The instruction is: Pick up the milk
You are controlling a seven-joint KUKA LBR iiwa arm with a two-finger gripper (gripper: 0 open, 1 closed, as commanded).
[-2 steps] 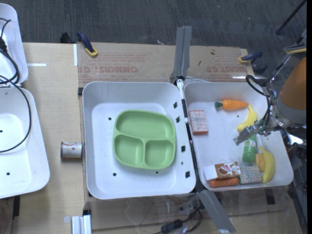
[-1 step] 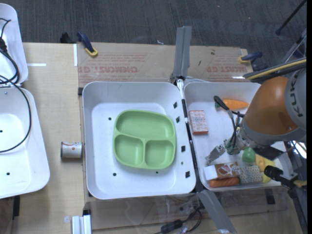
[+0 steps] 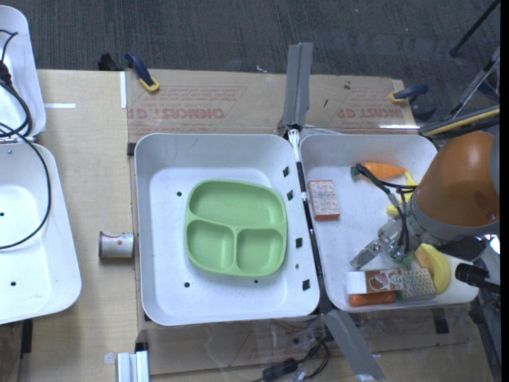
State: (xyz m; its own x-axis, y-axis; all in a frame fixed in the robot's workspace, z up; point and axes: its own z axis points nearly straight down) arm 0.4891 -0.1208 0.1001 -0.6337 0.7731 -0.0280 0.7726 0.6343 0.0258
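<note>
A small red-and-white carton (image 3: 323, 198), which looks like the milk, lies flat in the right bin (image 3: 338, 159) near its left wall. My gripper (image 3: 378, 247) is low in the same bin, to the right of and nearer than the carton, and apart from it. It hangs just above a flat orange-and-white box (image 3: 374, 285) at the bin's near edge. The orange wrist band (image 3: 461, 183) hides much of the bin's right side.
An orange carrot (image 3: 383, 169) lies at the back of the right bin and a yellow banana (image 3: 436, 266) near its front right corner. The left bin (image 3: 159, 213) holds a green divided plate (image 3: 236, 228). A small can (image 3: 117, 245) lies on the bench to the left of the bins.
</note>
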